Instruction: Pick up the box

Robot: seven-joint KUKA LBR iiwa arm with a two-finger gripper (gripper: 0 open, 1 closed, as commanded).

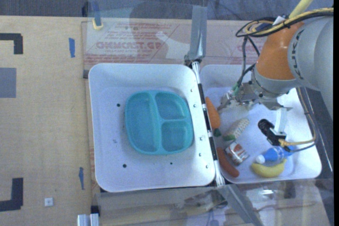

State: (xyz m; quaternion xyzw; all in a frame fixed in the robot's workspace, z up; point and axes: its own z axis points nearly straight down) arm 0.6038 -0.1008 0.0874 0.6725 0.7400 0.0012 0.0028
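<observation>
You have the lifting of the box left to do: nothing here shows it taken. The box [237, 152], a small reddish-and-white one, lies on the floor of the right bin [303, 114], at about 7 o'clock from that bin's middle. The pincer [233, 100] hangs at about 10 o'clock in the same bin, under the arm [312, 55] that comes in from 3 o'clock. From the pincer, the box is at 6 o'clock, apart from it, with a corn cob [237, 127] lying between the two. You cannot tell from this slant whether the pincer is apart or together, and nothing shows gripped in it.

Mind the neighbours. A carrot [213, 113] lies along the bin wall at 9 o'clock of the pincer, and a sausage [229, 165] sits just beside the box at its 7 o'clock. A banana [267, 169] and a blue bottle [273, 155] lie at 3 to 4 o'clock of the box, near but not touching it. The left bin [106, 114] holds a teal divided plate [159, 121].

In my judgement, you are at the approach: travel toward 6 o'clock past the cob, descent, closing and lift remain.
</observation>
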